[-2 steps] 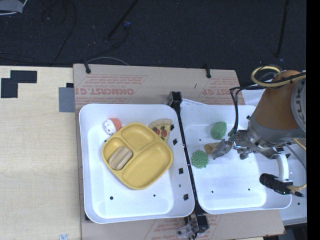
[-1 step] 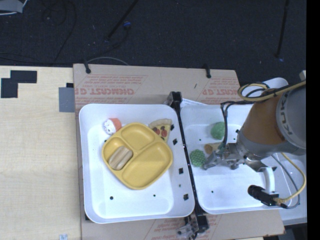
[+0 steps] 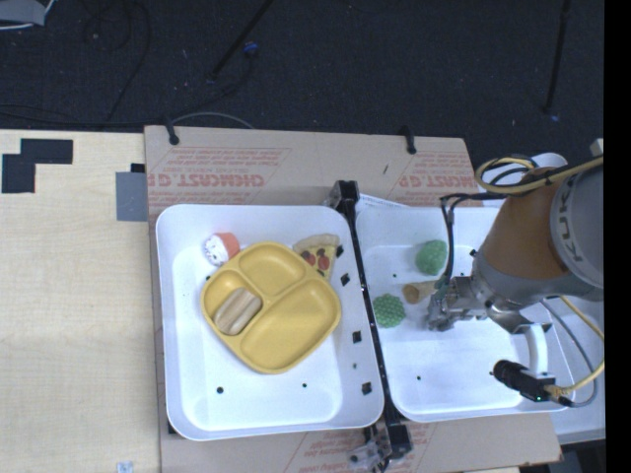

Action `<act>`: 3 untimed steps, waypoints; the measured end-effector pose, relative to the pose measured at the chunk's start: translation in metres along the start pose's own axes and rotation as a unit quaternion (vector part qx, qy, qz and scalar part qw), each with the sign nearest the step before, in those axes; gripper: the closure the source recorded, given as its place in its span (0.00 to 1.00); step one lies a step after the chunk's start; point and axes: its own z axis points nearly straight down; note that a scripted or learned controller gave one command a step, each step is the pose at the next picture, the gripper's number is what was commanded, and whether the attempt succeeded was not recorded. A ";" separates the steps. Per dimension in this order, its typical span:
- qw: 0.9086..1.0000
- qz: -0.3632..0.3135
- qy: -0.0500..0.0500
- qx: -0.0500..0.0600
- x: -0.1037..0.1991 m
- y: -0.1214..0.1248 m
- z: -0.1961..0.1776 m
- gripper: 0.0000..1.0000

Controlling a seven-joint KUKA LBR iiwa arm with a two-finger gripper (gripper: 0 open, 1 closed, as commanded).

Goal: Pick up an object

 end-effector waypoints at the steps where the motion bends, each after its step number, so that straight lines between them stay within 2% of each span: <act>1: 1.000 -0.003 -0.001 -0.004 0.009 -0.003 -0.056 1.00; 3: 1.000 -0.003 -0.001 -0.004 0.004 0.003 -0.144 1.00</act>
